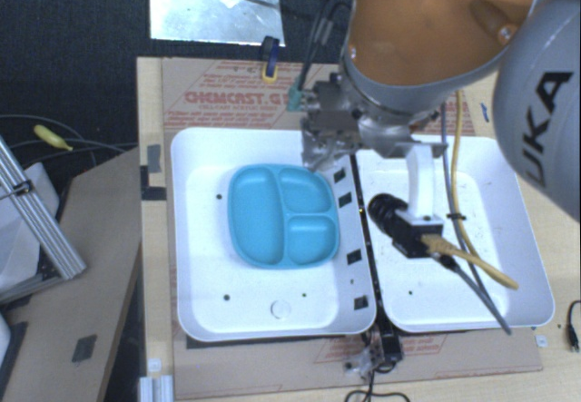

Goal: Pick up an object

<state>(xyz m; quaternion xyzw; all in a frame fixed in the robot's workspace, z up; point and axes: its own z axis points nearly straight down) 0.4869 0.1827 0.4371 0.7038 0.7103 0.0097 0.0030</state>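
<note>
Glossy blue three-compartment plastic plate (282,215) lies flat in left white bin (204,300), frame centre; end effector (320,153) at plate's upper-right rim, grip state unclear.

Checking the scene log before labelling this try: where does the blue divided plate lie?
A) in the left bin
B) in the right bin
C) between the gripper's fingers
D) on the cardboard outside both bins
A: the blue divided plate lies flat on the floor of the left bin, left of the divider between the bins.
</note>
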